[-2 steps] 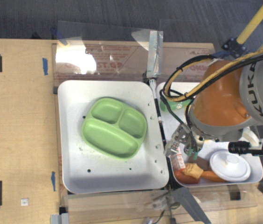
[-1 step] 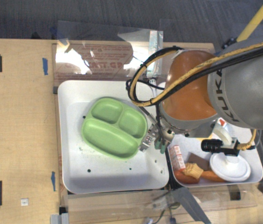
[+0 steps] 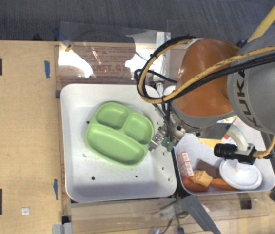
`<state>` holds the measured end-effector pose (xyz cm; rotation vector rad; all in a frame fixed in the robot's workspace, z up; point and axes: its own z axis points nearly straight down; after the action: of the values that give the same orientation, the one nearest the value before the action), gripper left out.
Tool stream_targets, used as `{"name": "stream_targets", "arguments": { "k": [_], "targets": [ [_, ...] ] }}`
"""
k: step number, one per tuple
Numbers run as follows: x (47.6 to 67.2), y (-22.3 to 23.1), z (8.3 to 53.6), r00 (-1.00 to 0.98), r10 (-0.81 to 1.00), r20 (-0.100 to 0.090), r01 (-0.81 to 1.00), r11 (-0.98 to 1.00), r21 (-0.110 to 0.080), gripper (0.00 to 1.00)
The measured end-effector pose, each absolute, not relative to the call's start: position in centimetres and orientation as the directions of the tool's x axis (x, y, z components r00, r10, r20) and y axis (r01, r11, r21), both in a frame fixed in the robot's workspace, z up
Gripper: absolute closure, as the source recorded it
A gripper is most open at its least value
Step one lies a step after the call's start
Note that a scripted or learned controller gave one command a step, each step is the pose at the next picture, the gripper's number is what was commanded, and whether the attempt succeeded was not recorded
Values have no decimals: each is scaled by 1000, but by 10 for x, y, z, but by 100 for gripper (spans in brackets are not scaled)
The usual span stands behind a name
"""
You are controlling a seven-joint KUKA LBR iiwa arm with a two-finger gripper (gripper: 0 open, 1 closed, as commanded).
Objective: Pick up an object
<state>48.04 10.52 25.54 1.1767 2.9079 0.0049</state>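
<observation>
The green three-compartment plate (image 3: pixel 119 133) is lying flat in the left bin (image 3: pixel 79 179), toward its upper middle. The gripper (image 3: pixel 160 140) is hanging at the plate's right edge, its fingertips touching or just beside the rim; whether the fingers are released or clenched cannot be told. The right bin (image 3: pixel 269 179) is holding a red packet (image 3: pixel 185 164), a brown block (image 3: pixel 207 165), an orange item (image 3: pixel 218 183) and a white disc (image 3: pixel 241 174).

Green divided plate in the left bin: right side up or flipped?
Right side up. The green divided plate shows its three hollow compartments facing the camera, lying flat on the left bin floor.
</observation>
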Motion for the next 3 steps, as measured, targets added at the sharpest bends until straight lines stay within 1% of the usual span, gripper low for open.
{"name": "stream_targets", "arguments": {
  "k": [1, 2, 3],
  "targets": [
    [495, 163, 110, -345, 938, -1, 938, 345, 23, 0],
    [489, 206, 96, -119, 993, -1, 992, 119, 32, 0],
    [482, 217, 106, 143, 990, -2, 990, -143, 8, 0]
  ]
}}
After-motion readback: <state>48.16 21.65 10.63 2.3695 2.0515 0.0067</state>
